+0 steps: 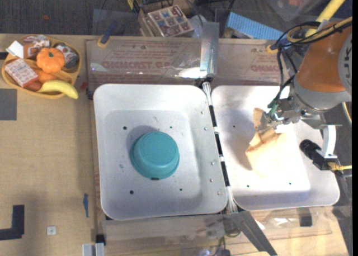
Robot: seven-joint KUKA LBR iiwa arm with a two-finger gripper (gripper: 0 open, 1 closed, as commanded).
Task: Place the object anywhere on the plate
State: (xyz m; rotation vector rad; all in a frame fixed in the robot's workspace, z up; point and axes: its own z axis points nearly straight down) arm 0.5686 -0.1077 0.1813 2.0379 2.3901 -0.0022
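- Though its make is unclear, the tan wedge (262, 142) in the right bin (291, 193) looks light and stiff; take its narrow upper end.
- Gripper (274, 122) appears closed on that end, at the wedge's 1 o'clock.
- Teal plate (155, 154) lies at 9 o'clock, in the left bin (112, 109).

your arm (321, 70) reaches in from the right, wrist bent down, claw (274, 122) pointing down and left, low.

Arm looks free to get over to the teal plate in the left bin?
Probably yes. The teal plate sits alone in the left bin, nothing above it; only the low rims between the bins separate it from the gripper.
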